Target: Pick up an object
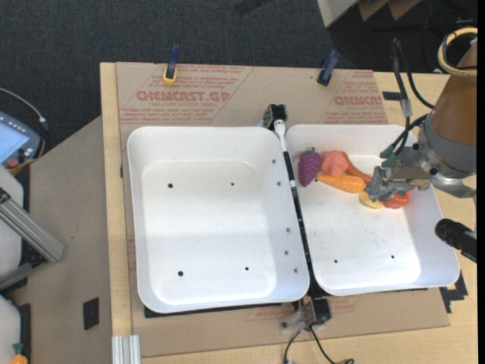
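Toys (pixel 333 171) clustered in right bin (pixel 364 268) — cardboard-topped bench (pixel 227 89), dark carpet (pixel 91 21).

Bins (pixel 204 226) smooth white plastic; bench board (pixel 227 89) matt cardboard; toys (pixel 333 171) probably plastic.

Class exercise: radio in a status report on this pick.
Gripper low in right bin, over red toy. Carrot, pink piece, purple grapes crowd alongside.

Arm (pixel 455 127) reaching from right, gripper (pixel 386 186) lowered, wrist angled left.
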Controlling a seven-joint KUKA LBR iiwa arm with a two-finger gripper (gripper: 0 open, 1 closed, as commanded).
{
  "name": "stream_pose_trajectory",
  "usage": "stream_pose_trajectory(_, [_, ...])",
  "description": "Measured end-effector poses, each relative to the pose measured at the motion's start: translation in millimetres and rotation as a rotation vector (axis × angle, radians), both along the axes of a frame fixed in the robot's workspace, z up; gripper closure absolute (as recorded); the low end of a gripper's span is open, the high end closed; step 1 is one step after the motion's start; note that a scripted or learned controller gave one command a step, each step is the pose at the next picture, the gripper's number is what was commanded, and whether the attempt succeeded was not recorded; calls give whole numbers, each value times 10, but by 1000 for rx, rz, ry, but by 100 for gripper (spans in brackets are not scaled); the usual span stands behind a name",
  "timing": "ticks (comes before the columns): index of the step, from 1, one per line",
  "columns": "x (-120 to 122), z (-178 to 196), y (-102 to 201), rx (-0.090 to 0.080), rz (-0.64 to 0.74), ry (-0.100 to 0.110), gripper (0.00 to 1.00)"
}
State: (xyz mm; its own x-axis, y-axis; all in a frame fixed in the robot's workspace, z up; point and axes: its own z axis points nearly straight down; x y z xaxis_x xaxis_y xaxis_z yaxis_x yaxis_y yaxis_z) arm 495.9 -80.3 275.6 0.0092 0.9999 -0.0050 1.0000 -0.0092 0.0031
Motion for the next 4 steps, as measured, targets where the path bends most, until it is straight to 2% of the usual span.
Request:
stream_pose_trajectory(1, [-85,499,808,6,17,-4,100])
stream_pose_trajectory(2, [315,607,1449,6,16,-3,100])
stream_pose_trajectory(3, [-190,403,1051,5,4,9,100])
stream_pose_trajectory(4, [-163,546,448,3,4,-1,100])
